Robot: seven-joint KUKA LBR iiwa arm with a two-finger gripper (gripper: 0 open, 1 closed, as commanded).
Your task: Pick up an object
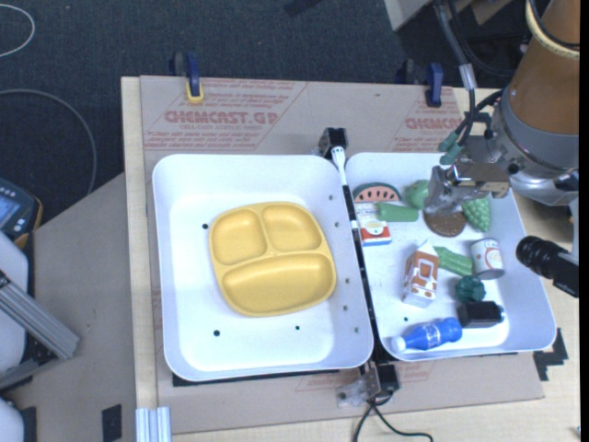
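At the right bin's (543, 325) near edge lies a blue plastic bottle (431, 334), with a small printed carton (421, 276) mid-bin. Toward the far edge, the two-finger gripper (448, 212) hangs over a brown round piece (446, 223); whether it grips, I cannot tell.

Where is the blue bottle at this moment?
The blue bottle lies on its side in the right bin, near its front edge, just left of a small black block.
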